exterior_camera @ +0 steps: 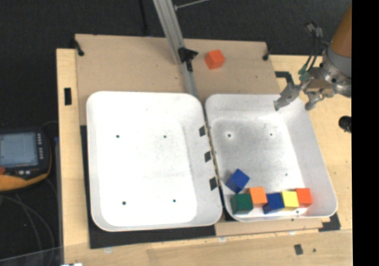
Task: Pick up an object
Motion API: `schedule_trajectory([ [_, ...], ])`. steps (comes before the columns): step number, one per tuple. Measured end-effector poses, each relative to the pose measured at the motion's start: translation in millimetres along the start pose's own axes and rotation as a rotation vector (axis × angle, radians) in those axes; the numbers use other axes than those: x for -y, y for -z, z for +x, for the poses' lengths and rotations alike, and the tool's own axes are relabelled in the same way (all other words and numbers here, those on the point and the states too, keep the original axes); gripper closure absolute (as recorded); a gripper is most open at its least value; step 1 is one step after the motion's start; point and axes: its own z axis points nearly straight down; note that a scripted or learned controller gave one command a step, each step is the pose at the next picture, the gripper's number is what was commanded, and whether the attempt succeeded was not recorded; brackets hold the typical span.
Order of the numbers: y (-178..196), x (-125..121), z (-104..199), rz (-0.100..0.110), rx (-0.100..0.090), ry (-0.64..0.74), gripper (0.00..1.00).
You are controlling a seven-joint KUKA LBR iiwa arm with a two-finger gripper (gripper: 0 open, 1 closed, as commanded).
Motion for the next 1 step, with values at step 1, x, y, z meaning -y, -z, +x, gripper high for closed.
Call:
schedule_trajectory([
  [1, -110.8, 58.9, 6.1, 0.008, -0.004, -0.01, 0.0],
])
